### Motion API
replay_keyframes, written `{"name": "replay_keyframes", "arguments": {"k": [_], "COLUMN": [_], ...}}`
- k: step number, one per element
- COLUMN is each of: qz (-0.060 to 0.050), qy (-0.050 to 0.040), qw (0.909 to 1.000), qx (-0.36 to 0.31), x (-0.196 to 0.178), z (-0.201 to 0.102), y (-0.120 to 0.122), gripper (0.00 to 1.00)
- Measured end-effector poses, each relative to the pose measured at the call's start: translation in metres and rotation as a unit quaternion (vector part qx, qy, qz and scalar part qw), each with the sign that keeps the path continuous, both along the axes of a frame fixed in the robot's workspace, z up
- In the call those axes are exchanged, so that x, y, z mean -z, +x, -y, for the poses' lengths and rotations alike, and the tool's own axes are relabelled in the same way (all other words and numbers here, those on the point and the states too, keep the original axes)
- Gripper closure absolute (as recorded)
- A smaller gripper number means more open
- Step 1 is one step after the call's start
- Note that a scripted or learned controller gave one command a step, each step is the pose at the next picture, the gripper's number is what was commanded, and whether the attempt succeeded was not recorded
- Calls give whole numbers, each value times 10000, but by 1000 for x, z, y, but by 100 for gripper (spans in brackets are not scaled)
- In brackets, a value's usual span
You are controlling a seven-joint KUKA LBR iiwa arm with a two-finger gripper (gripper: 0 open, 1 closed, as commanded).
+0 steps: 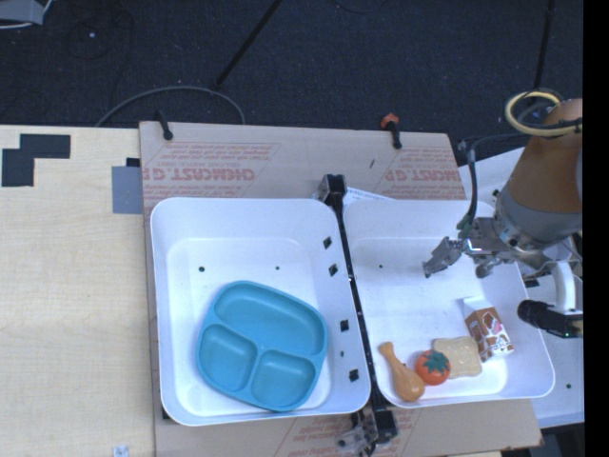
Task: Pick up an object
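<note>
The tool [463, 256] is hovering with fingers spread wide, gripping nothing. The toy tomato [433, 367] is lying below it, near the right bin's [400, 231] front wall.

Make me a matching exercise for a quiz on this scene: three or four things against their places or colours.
Things:
1. divided plate
2. toy tomato
3. drumstick toy
4. gripper

Descriptions:
A. red, against the toast piece
B. blue, in the left bin
C. above the right bin
D. tan, left of the tomato

Pairs: 1-B, 2-A, 3-D, 4-C
</note>
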State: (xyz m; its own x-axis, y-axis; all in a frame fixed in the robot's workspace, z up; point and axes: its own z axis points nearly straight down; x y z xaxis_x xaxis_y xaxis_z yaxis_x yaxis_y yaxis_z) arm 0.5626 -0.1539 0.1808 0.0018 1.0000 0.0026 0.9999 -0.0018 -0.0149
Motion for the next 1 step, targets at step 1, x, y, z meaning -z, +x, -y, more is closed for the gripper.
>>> {"name": "replay_keyframes", "arguments": {"k": [1], "qz": [67], "qy": [-13], "qw": [10000], "qx": [-10], "x": [-7], "z": [0], "y": [3], "gripper": [0]}}
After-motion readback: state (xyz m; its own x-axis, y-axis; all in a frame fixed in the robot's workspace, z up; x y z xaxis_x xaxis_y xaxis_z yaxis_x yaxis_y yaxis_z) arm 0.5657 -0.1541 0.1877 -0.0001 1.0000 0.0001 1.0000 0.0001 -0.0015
